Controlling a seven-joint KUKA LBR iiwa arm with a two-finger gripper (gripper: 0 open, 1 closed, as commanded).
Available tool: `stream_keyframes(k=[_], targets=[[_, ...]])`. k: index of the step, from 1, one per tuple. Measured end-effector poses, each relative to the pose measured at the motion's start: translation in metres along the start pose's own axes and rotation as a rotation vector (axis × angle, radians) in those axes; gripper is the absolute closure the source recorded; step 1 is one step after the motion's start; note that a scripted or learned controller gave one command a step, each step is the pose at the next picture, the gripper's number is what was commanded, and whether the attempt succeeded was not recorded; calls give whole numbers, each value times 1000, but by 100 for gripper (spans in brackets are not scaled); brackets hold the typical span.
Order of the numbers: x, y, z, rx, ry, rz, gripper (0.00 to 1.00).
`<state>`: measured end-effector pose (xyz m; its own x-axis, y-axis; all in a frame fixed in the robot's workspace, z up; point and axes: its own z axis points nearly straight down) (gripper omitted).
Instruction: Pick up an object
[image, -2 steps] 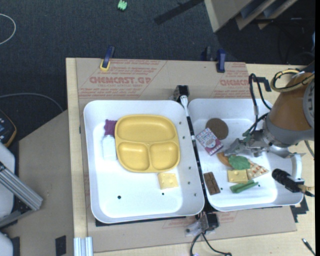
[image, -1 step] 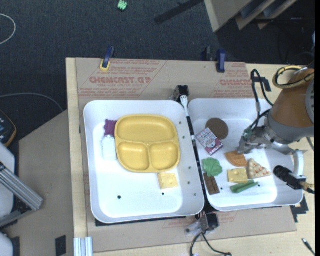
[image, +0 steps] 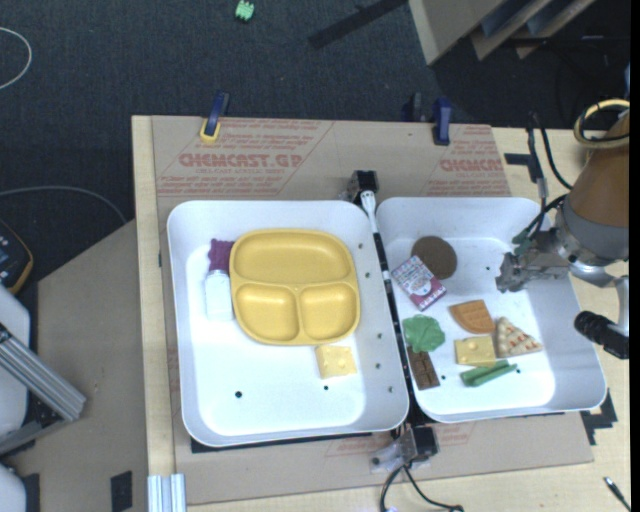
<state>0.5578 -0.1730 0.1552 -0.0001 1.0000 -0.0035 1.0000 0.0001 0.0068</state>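
— Nearest the camera, what lies in your bins?

— Left bin (image: 190, 300): yellow divided tray (image: 295, 285), a cheese square (image: 337, 360), a white bottle (image: 217, 296). Right bin (image: 580, 370): brown disc (image: 435, 256), pink packet (image: 418, 281), green leaf (image: 424, 333), pizza slice (image: 516, 338), green bean (image: 488, 374).

— And your gripper?

— My gripper (image: 512, 268) hangs over the right bin's bare floor, right of the disc, nothing between its fingers; how wide they stand, I cannot tell. Bare floor lies beneath it, toward the far wall.
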Motion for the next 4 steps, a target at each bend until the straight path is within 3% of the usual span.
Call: stream_keyframes(k=[1,2,4], targets=[[-1,12,-53,-1,1,-1,100],[-1,13,-71,1,1,-1,100],[108,-26,-78,9,7,-6,100]])
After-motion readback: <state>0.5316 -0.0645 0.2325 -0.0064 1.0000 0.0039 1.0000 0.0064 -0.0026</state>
